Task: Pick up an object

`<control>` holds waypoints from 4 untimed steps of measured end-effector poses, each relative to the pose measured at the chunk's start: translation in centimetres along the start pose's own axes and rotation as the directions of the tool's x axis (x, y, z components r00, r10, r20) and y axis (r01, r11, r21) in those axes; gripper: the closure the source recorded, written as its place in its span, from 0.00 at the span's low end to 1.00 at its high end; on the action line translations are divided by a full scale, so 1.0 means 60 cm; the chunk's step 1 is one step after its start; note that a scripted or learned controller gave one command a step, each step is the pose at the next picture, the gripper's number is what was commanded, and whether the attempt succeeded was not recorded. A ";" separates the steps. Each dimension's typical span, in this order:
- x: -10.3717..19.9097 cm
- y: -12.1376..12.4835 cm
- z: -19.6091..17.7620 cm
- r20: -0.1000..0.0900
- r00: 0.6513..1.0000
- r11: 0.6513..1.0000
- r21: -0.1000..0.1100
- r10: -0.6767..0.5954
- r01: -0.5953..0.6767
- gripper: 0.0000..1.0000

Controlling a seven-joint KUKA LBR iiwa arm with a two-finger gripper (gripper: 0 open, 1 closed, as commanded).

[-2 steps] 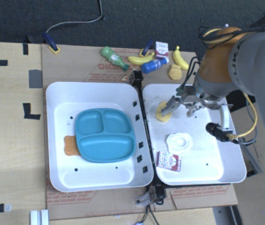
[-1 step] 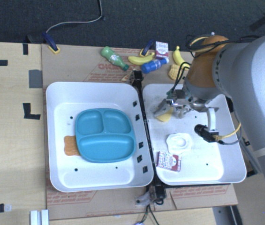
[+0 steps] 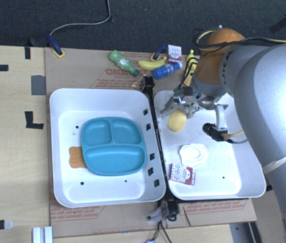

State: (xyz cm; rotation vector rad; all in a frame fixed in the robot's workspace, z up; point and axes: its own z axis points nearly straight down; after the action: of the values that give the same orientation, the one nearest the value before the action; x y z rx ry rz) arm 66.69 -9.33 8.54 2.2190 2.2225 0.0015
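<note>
My gripper (image 3: 182,107) hangs over the back left corner of the right bin (image 3: 244,178), its fingers (image 3: 169,104) spread open. A pale yellow, lemon-like object (image 3: 177,121) lies just in front of the fingertips, touching or nearly touching them, and is not lifted. A white fried-egg toy (image 3: 193,154) and a red and white packet (image 3: 182,174) lie further forward in the same bin. The left bin (image 3: 67,103) holds a blue divided plate (image 3: 114,146) with an orange slice (image 3: 75,157) sticking out from under its left edge.
Behind the bins, on cardboard, lie a green bottle (image 3: 123,63), a banana (image 3: 152,64), a blue bottle (image 3: 164,71) and a small red and white box (image 3: 174,51). The arm's grey body (image 3: 264,100) covers the right bin's far right side.
</note>
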 end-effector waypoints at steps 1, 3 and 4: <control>0.000 0.000 -0.017 0.000 1.000 1.000 -0.001 -0.001 0.001 1.00; -0.001 -0.025 -0.001 0.002 1.000 1.000 -0.001 0.000 0.000 0.00; -0.004 -0.003 0.001 0.000 1.000 1.000 0.000 -0.001 0.001 0.00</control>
State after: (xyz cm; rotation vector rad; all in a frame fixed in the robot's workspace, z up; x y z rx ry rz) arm 66.54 -9.60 8.51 2.2181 2.2237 0.0013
